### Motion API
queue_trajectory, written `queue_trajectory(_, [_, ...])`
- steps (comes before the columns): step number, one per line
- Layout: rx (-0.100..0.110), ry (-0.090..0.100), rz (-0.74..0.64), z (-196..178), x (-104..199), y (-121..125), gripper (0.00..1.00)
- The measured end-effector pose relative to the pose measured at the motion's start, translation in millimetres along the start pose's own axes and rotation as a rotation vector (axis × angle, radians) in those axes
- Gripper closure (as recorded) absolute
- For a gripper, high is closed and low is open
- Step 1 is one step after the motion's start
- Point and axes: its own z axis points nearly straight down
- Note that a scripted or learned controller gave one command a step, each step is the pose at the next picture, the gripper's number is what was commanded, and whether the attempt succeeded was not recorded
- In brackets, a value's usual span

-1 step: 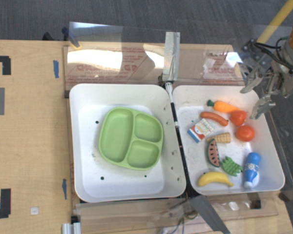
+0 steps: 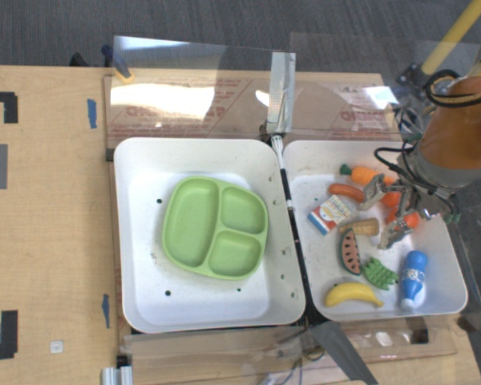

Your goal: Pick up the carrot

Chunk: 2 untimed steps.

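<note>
The carrot [image 2: 362,173], orange with a small green top pointing left, lies near the back of the right bin [image 2: 449,291]. My gripper [image 2: 387,212] hangs over the right half of that bin, just to the right of the carrot and nearer the front. Its two metal fingers [image 2: 374,189] are spread apart, one close to the carrot's right end and the other beside a tan stick [image 2: 361,228]. Some orange-red bits [image 2: 394,200] show between the fingers; I cannot tell what they are. The carrot is not between the fingers.
Also in the right bin are a red sausage [image 2: 346,191], a small carton [image 2: 329,213], a watermelon slice [image 2: 350,253], a green toy [image 2: 378,273], a banana [image 2: 353,296] and a blue bottle [image 2: 414,277]. The left bin [image 2: 136,215] holds a green divided plate [image 2: 215,228].
</note>
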Motion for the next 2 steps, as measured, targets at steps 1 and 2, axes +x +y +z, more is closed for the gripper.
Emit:
queue_trajectory(1, [-0.001,-0.002,-0.282,10.0,-45.9,-0.2,0.00])
queue_trajectory(2, [0.006,-0.016,-0.281,-5.1,-50.3,-0.5,1.00])
